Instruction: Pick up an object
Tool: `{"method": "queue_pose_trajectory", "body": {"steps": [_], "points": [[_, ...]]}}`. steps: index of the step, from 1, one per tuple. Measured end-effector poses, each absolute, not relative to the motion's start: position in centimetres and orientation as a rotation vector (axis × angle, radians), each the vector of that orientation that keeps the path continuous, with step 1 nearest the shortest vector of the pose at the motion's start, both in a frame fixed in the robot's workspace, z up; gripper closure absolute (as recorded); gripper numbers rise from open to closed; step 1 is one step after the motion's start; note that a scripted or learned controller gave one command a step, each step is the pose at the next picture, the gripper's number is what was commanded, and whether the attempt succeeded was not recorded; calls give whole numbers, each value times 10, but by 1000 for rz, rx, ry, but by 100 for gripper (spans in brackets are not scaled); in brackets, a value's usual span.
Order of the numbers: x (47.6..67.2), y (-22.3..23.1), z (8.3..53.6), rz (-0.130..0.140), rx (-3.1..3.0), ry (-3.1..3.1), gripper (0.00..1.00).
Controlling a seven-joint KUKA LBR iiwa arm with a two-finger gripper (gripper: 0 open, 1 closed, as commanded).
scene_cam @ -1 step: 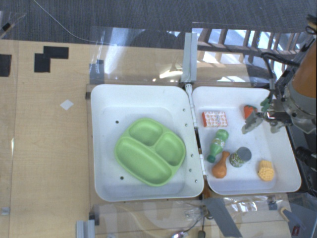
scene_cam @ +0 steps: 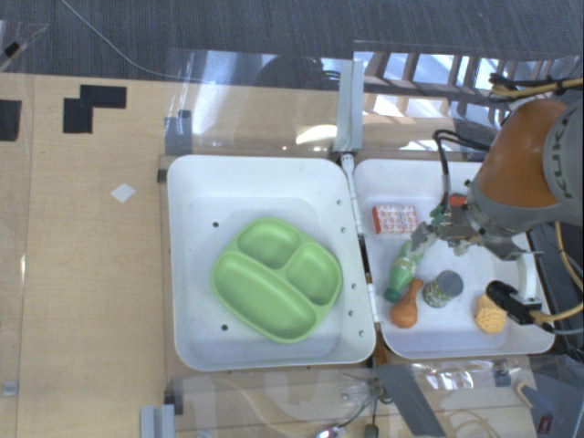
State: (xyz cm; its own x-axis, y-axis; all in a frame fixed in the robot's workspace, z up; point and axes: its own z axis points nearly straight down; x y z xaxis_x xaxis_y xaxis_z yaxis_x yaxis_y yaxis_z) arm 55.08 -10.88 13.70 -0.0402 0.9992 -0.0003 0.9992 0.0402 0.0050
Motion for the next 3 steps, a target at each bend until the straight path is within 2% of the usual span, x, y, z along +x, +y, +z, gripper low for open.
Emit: {"method": "queue_pose_trajectory", "body": {"steps": [1, 2, 3], "points": [[546, -86, 93, 25, 2176, 2242, 0], [635, -91, 90, 15, 2355, 2065, 0], [638, -89, 104, 25, 2343, 2072, 100]]}}
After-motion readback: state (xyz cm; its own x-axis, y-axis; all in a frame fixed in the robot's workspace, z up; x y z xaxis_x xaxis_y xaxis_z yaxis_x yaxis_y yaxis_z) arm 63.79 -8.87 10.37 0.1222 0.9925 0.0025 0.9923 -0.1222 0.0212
